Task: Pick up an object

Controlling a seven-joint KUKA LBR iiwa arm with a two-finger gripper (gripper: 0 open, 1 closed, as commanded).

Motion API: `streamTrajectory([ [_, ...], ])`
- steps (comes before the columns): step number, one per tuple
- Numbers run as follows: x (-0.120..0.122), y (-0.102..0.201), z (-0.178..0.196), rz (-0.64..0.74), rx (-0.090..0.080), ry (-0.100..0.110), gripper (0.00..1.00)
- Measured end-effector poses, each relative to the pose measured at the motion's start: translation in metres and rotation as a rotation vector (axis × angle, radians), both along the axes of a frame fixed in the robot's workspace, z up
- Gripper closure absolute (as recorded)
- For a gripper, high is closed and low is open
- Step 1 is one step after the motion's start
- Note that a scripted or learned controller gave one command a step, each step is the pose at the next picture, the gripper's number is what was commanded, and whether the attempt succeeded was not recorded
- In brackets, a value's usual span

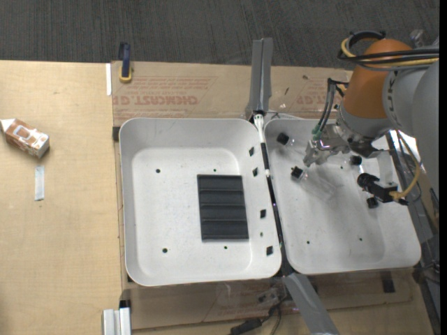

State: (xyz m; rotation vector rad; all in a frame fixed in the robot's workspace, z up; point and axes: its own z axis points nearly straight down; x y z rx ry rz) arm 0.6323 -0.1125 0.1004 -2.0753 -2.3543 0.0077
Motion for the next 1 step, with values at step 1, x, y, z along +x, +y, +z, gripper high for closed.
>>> streamTrajectory([
  [1, 0.0007, 0.0005, 0.0006, 0.001, 0.0, -0.002, 0.0],
])
